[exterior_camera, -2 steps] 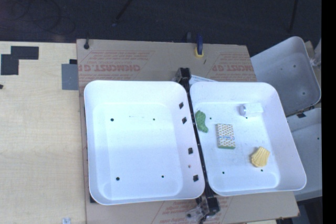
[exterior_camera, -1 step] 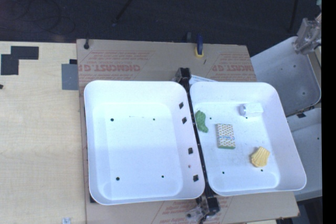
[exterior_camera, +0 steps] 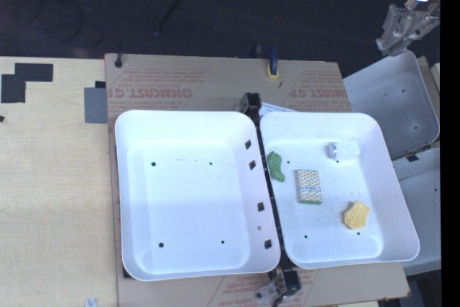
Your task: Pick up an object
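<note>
The right bin (exterior_camera: pixel 392 154) holds several small objects. A green crumpled piece (exterior_camera: pixel 275 166) lies by its left wall. A small patterned box (exterior_camera: pixel 309 186) with a green edge rests near the middle. A yellow lump (exterior_camera: pixel 356 215) sits toward the front right, and a pale whitish item (exterior_camera: pixel 343 149) lies toward the back. My gripper (exterior_camera: pixel 399 36) hangs high at the upper right, beyond the back right corner of the right bin and well away from every object, with nothing seen in it.
The left bin (exterior_camera: pixel 129 190) stands beside the right one on a brown cardboard sheet (exterior_camera: pixel 180 86). A black clip row (exterior_camera: pixel 260 206) runs along the seam between the bins. A grey metal plate (exterior_camera: pixel 399 101) lies right of the bins. A yellow-blue clamp (exterior_camera: pixel 272 63) sits at the back edge.
</note>
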`<state>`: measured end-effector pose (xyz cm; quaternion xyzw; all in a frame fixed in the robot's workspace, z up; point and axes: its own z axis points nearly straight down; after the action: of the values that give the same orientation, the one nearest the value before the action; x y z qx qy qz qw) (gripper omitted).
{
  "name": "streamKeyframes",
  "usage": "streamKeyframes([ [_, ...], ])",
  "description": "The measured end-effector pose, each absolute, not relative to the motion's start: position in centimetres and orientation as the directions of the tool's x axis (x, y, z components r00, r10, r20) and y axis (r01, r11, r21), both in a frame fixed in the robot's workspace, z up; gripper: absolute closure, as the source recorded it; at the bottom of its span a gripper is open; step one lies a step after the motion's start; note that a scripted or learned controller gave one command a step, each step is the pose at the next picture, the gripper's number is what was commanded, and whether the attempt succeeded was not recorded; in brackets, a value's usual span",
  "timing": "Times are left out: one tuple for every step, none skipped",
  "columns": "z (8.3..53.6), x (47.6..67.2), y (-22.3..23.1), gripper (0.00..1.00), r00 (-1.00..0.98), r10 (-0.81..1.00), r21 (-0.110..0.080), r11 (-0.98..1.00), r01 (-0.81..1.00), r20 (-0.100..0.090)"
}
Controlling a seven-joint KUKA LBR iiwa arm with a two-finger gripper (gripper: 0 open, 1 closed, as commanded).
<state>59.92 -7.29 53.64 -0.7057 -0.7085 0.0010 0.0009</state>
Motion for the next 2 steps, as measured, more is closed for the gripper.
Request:
streamKeyframes([
  [53.6,64.6,-4.3,1.00,-0.004,1.000,-0.003,0.004,1.000,0.000],
  [53.8,61.0,4.2,1.00,-0.009,1.000,-0.005,0.009,1.000,0.002],
])
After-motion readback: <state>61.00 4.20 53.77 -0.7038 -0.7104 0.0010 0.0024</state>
